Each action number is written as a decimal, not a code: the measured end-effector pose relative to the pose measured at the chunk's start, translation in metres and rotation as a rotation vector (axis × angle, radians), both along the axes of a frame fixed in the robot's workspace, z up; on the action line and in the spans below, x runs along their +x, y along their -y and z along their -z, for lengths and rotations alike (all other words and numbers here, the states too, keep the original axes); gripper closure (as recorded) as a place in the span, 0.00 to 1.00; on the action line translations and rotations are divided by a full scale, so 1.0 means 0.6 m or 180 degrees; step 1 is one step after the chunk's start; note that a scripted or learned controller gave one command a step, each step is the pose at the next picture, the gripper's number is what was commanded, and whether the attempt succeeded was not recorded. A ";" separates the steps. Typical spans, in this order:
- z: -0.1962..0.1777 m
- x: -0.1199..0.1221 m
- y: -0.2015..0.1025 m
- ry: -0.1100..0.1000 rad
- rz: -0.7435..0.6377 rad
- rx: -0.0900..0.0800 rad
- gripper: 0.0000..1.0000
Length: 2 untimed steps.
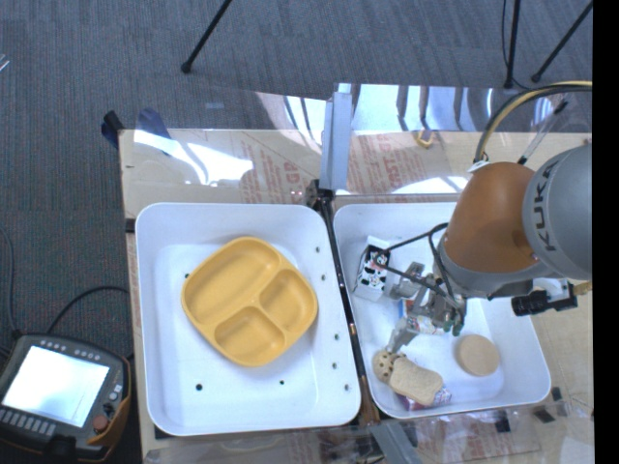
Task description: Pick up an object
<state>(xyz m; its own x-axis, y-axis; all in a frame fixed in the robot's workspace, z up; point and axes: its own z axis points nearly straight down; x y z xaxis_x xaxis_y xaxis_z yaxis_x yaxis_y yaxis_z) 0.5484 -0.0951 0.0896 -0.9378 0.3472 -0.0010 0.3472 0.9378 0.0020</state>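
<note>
Gripper sits low in the right bin, one finger angled down toward the cookie and the bread slice at the front-left, with nothing between its fingers; whether they are spread or closed I cannot tell, the mechanism is too cluttered. Best bet, as a judgement: centre over one item, likely the bread slice, come straight down with jaws wide, avoid the bin wall, then close. Yellow divided plate lies alone in the left bin; round tan disc and small patterned box are alternatives.
</note>
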 end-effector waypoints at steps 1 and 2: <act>-0.016 0.002 -0.001 0.0007 -0.0014 -0.0002 1.00; -0.169 -0.034 -0.124 0.0020 -0.0189 0.0000 1.00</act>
